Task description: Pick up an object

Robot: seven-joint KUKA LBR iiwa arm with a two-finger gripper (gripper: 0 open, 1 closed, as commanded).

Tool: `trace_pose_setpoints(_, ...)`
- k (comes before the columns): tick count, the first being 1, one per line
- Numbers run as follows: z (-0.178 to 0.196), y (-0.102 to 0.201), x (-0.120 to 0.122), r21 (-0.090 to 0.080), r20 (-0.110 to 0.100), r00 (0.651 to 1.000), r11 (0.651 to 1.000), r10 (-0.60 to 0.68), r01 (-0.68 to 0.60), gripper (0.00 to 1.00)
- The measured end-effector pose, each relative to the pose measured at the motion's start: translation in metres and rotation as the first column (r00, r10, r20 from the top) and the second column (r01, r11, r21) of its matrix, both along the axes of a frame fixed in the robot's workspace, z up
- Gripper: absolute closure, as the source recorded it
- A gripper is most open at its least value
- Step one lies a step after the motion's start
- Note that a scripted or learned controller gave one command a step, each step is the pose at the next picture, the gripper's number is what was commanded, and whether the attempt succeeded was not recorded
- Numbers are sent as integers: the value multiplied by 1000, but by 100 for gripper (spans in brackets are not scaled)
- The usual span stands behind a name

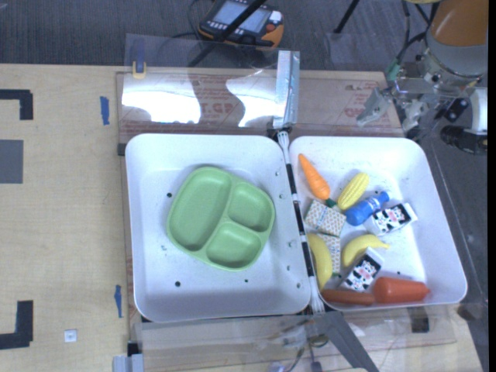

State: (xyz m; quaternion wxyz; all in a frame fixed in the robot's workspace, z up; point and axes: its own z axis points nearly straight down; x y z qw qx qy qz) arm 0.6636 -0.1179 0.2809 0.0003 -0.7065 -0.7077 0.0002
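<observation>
The right bin [434, 184] holds several toy foods: an orange carrot [314, 177], a yellow corn cob [353, 190], a blue bottle [366, 208], a cow-patterned carton [390, 218], a second carton [361, 272], two bananas [319, 258] [364, 246], a patterned wedge [325, 219] and a red-orange piece [401, 289]. My gripper [390, 108] hangs above the bench behind the right bin's far edge, well clear of the objects. It is open, with nothing between its fingers.
The left bin [147, 208] holds a green divided plate [221, 217]. A clear plastic sheet and a metal strip [287, 87] stand behind the bins. A handheld controller [240, 20] lies on the floor beyond.
</observation>
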Motion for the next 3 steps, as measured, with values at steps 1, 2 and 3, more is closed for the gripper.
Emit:
trace_pose_setpoints(1,-177,26,-36,0,1,985,985,170,-170,0)
trace_pose_setpoints(2,-194,18,-35,2,2,980,980,198,-198,0)
trace_pose_setpoints(3,-182,17,-33,0,8,981,981,196,-196,100)
